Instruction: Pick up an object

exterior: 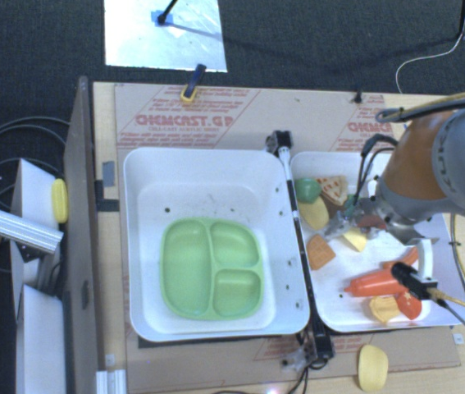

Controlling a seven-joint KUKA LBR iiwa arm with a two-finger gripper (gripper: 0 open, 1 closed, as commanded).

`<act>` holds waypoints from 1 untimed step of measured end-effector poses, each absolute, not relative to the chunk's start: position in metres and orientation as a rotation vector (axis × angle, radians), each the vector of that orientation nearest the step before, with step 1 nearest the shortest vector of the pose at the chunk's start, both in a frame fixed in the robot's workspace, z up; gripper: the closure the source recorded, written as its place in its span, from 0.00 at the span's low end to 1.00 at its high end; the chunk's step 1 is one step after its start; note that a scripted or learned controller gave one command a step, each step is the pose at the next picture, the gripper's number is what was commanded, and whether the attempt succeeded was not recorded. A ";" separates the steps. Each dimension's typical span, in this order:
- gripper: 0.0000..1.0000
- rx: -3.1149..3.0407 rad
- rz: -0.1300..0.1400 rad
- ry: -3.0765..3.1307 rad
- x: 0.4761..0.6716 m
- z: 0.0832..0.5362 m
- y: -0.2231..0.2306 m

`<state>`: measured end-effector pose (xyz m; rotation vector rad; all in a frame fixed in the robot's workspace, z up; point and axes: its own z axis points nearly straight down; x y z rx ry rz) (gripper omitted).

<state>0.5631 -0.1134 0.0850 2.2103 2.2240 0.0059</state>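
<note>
Cardboard printed in red with "CHEMCAST GP" is laid over the worktop [216,113], which is surrounded by dark carpet [35,39] crossed by cables. A white sheet [162,21] is seen on the carpet above. Two white bins are set side by side: the left bin [207,167] is occupied by a green divided tray [212,268], the right bin [445,318] by toy food, including an orange carrot [376,284] and a yellow wedge [354,240]. The gripper [355,218] is lowered among these pieces; whether the fingers are wide or narrow cannot be told.
</note>
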 end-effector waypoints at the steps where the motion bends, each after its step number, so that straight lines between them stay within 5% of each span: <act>1: 0.00 2.210 0.005 2.223 0.673 0.087 -0.132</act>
